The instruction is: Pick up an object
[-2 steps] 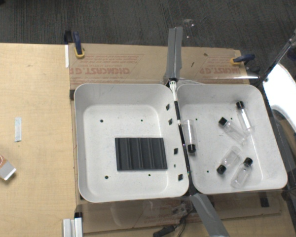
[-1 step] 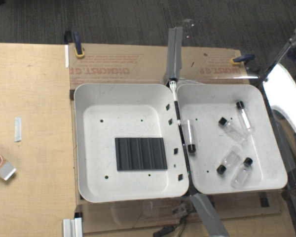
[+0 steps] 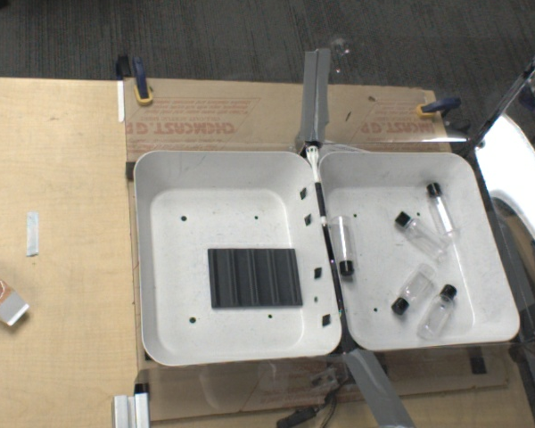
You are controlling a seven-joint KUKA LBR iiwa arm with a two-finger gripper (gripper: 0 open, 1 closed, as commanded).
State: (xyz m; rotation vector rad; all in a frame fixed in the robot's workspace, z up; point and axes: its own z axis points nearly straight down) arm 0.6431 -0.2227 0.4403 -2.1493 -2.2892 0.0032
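Five clear vials with black caps lie in the right bin (image 3: 481,324): one (image 3: 342,248) against the divider wall, two (image 3: 440,208) (image 3: 416,229) near the far corner, two (image 3: 414,292) (image 3: 437,309) toward the near edge. The left bin (image 3: 160,328) holds a ribbed black tray (image 3: 255,277). The state of the jaws cannot be told.

Risks: smooth round vials may roll or squirt free under closure. The near pair lies close together, inviting a double contact. The divider vial leaves little room on the wall side.
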